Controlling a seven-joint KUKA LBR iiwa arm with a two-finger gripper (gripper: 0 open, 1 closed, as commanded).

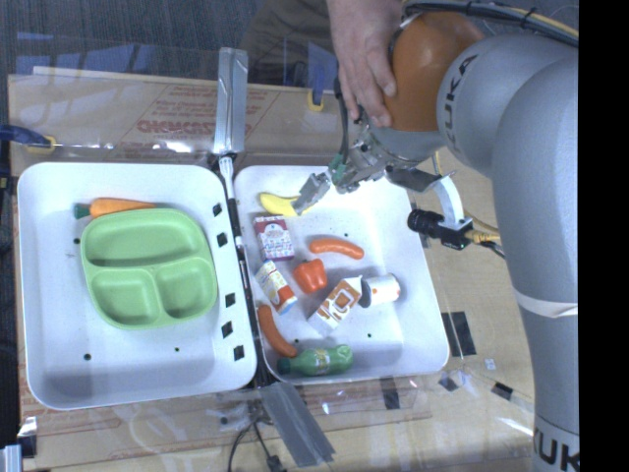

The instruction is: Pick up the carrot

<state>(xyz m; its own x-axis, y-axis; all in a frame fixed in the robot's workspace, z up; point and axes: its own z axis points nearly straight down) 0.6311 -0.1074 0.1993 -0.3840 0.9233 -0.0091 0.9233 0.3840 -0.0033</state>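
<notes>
The carrot (122, 206), orange with a green stub at its left end, lies in the left bin (39, 264) along the far edge of a green divided plate (147, 268). My gripper (314, 191) hangs over the far left part of the right bin (418, 313), right beside a yellow banana (276, 204) and well to the right of the carrot. Nothing shows in its grasp.
A person's hand (362, 42) rests on the orange band above my wrist. The right bin holds a red carton (274, 237), an orange sausage-like piece (337, 248), a red pepper (311, 275), a small bottle (274, 285), a juice box (336, 303), a can (381, 289) and a green item (316, 361).
</notes>
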